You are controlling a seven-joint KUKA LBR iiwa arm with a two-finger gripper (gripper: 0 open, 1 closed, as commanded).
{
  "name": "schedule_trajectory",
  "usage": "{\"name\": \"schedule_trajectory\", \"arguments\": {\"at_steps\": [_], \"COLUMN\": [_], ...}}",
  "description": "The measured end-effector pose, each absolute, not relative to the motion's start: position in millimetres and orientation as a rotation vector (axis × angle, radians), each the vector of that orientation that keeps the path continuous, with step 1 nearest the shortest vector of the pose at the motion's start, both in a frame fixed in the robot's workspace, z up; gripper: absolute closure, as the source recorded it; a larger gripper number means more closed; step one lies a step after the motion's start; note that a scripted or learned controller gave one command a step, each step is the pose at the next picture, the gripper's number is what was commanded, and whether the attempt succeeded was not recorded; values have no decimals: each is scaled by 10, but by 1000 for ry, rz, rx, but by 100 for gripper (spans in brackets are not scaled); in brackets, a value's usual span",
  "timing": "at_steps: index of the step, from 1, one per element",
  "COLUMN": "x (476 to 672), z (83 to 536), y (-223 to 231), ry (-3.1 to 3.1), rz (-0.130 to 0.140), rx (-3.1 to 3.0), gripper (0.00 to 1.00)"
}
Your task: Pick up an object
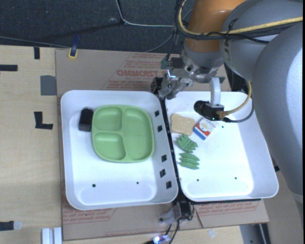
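single arm poised at the far edge of the two bins, before any object was taken.

the gripper (169,88) was seen at the far end of the divider between the bins, and nothing was seen held in it; whether it was parted or closed could not be told from the view. in the right bin (234,156) a tan block (181,123) lay nearest, just toward the camera and slightly right of the gripper, with a red, white and blue packet (204,129) touching or just beside it on the right. two green pods (187,143) (189,160) lay nearer the camera, long axes running roughly left to right at a slant. in the left bin (73,151) a green divided plate (123,133) and a black block (85,119) at its left edge were shown. the tan block was judged the shortest reach.
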State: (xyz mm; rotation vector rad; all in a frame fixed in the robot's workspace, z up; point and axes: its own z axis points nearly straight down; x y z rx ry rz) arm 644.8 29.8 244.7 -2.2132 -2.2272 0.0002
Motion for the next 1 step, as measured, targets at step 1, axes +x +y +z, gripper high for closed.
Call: {"name": "schedule_trajectory", "arguments": {"at_steps": [1], "x": [6458], "z": [2345], "y": [738], "ry": [-2225], "rz": [3], "rx": [-2215], "gripper": [100]}}
